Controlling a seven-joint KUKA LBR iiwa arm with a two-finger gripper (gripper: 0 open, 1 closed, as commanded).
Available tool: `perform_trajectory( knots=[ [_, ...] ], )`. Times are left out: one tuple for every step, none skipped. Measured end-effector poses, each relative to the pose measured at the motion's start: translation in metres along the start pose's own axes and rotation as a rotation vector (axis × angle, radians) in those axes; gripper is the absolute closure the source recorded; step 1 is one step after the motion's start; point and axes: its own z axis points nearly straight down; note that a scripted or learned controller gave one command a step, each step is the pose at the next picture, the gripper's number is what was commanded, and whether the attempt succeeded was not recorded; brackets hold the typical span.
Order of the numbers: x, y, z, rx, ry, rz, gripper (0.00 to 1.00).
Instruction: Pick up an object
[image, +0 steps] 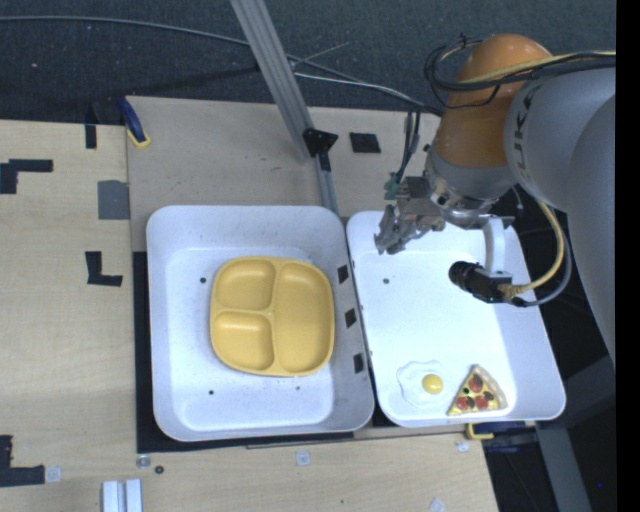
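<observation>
My gripper hangs over the far left corner of the right bin, its fingers pointing down with nothing visible between them. A fried egg lies near the front edge of that bin. Beside it to the right lies a pizza slice. Both are well in front of the gripper. A yellow divided plate rests in the middle of the left bin.
The grey arm with its orange band fills the upper right. A slanted metal pole stands behind the bins. A black cable fitting hangs over the right bin. Black tape marks dot the wooden bench.
</observation>
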Motion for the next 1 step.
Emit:
perform_trajectory(
  knots=[
    [0.0473, 0.0042, -0.0029, -0.001, 0.0, 0.0, 1.0]
  ],
)
